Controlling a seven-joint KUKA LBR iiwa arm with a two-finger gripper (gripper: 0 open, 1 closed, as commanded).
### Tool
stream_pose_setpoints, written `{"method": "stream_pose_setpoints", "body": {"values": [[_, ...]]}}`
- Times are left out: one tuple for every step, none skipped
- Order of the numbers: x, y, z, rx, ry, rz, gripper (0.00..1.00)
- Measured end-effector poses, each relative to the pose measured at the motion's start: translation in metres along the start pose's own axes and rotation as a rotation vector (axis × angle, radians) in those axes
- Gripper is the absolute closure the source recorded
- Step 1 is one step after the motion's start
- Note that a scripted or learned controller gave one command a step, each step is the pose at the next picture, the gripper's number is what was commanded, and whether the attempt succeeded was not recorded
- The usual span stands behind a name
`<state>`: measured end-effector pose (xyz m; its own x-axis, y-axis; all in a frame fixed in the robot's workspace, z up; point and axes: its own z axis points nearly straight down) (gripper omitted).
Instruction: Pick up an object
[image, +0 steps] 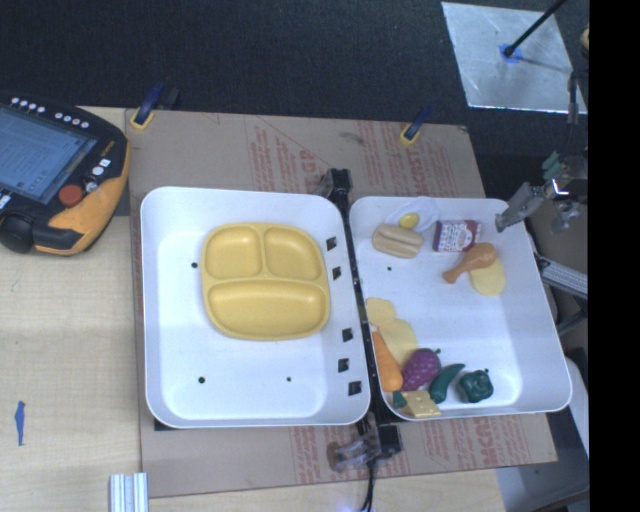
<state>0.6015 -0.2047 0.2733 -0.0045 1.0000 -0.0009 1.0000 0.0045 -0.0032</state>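
1. Worktop (80, 330): light wood, w/ brown cardboard sheet (300, 150) laid over its middle, held by clamps at far edge.
2. Left bin (170, 300): shallow, white, near worktop centre. Holds yellow divided plate (266, 279), three compartments, sitting toward bin's far half.
3. Right bin (520, 340): shallow, white, touching left bin along shared edge. Contents, toy food:
 - hot dog (397, 241), far-left area.
 - small yellow-white piece (409, 220), just beyond hot dog, by far rim.
 - red packet (456, 236), far-centre, beside hot dog.
 - drumstick (472, 261), far-right, touching pale yellow slice (489, 280).
 - yellow chips (392, 327), left edge, mid-bin.
 - carrot (386, 364), left edge, near corner.
 - purple grapes (421, 368), beside carrot.
 - green pepper (445, 382) and dark green broccoli-like piece (475, 386), near edge.
 - yellow cheese-like piece (420, 404), near-left corner.
4. End effector (522, 207): at right bin's far-right corner, over the rim, apart from all items. Nothing seen held; opening can't be made out.
5. Teach pendant (55, 180): worktop's far-left corner, screen up.
6. Blue mark (19, 420): worktop's left edge, near side.
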Motion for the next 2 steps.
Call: {"method": "stream_pose_setpoints", "body": {"values": [[0.011, 0.028, 0.123, 0.010, 0.003, -0.005, 0.00], [0.021, 0.006, 0.184, 0.002, 0.001, -0.001, 0.00]]}}
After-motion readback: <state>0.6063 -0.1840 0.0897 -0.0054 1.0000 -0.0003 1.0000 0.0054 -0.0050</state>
